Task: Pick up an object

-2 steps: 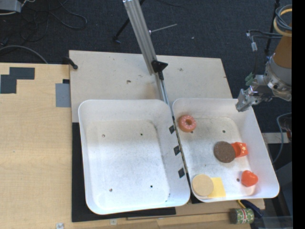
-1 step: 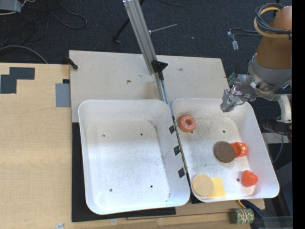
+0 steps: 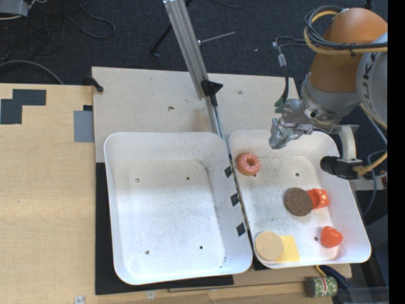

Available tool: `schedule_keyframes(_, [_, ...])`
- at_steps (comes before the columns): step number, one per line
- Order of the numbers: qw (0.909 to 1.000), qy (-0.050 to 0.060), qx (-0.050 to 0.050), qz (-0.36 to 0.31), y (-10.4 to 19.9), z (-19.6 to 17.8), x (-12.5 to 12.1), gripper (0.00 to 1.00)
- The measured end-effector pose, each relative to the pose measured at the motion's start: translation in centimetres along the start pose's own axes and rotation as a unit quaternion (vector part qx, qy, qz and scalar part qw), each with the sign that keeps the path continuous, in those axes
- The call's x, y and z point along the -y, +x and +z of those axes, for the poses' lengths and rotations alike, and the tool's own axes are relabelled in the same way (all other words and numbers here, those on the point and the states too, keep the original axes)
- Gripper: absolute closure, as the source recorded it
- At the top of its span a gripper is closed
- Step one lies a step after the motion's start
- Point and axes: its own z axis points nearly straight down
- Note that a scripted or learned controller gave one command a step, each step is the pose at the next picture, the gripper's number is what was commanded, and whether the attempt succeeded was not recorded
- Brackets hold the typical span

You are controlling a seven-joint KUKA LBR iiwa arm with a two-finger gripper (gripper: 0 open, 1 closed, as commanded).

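White right bin [image 3: 354, 246] holds donut [image 3: 248, 164], brown disc [image 3: 297, 202], red pieces; jaws [image 3: 279, 140] above, grip state unreadable.

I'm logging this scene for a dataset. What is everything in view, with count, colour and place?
Shallow plastic bins: 2, white, side by side on the bench; left, right.
Frosted ring doughnut: 1, pink, right bin, upper left.
Round brown disc: 1, right bin, middle.
Orange-red pieces: 2, right bin; one beside the disc, one lower right.
Round tan disc: 1, right bin, lower left.
Yellow flat square: 1, beside the tan disc.
Metal rail: 1, silver, slanting above the bins.
Pincer: 1, grey, at the right bin's upper rim.
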Motion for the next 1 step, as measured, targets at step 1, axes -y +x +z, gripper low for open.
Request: schedule_keyframes(1, [1.0000, 0.000, 0.000, 0.000, 4.93, -0.21, 0.13, 1.00])
